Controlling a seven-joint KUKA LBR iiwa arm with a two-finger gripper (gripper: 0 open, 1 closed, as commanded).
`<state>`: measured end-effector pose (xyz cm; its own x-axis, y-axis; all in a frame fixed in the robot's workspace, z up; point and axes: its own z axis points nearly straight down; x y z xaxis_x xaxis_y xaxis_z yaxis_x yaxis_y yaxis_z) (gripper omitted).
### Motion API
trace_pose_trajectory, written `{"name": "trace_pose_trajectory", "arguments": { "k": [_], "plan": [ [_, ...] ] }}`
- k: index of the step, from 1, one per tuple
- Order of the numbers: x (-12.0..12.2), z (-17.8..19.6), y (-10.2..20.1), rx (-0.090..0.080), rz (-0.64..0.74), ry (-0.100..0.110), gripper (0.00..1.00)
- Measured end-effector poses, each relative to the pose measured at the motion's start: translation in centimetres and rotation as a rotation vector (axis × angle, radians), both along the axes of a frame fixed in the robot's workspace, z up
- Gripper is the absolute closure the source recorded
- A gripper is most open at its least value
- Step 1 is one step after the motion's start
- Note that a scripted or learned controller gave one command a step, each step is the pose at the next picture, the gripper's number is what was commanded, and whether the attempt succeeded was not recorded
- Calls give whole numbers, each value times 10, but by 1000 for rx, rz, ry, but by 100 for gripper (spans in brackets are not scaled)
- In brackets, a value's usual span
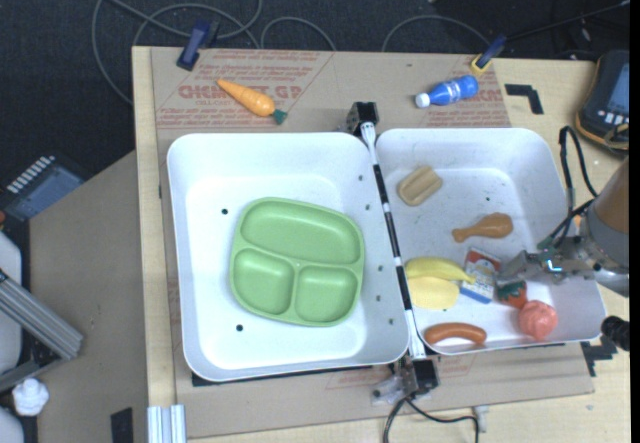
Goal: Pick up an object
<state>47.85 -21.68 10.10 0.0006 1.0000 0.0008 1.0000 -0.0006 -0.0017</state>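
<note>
The right bin (545,156) holds several toy foods: a tan bread piece (419,185), a brown drumstick (484,227), a yellow fruit (434,281), a small printed box (480,277), a pink-red ball-shaped fruit (538,319) and a sausage (455,335). My gripper (515,274) reaches in from the right and hangs low over the bin's right half. It is just right of the printed box and above-left of the pink-red fruit. A small red and green piece (513,291) lies directly beneath it.
The left bin (200,181) holds a green divided plate (297,260). On the bench behind the bins lie an orange carrot (250,98), a blue bottle (448,91) and a blue clip (195,45). Cables trail over the dark floor behind.
</note>
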Motion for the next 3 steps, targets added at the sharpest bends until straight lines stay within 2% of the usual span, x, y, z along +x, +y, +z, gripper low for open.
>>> {"name": "trace_pose_trajectory", "arguments": {
  "k": [1, 2, 3],
  "plan": [
    [91, 111, 35, -2, 3, -7, 0],
    [98, -17, 44, -1, 1, -2, 0],
    [98, -6, 43, -3, 2, -4, 100]
  ]
}}
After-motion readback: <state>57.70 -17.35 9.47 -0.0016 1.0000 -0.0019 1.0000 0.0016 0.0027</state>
